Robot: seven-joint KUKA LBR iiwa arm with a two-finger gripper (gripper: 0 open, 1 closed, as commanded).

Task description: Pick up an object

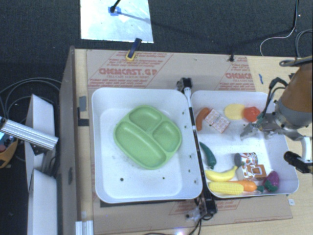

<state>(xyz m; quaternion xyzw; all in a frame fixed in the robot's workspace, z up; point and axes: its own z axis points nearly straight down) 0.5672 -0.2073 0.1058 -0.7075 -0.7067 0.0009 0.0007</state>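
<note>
The hand [250,129] hangs over the right bin [288,146] near the tomato [252,113]; its grip cannot be told.

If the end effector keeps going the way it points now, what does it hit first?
The end effector points left and down into the right bin. It probably meets bare bin floor first; further along lies the checkered packet, though depth is hard to judge.

In the right bin [293,180], bare floor lies mid-bin near the pincer [252,129]; toys crowd its far and near edges. A green plate [147,137] covers the left bin's [105,180] centre.
</note>
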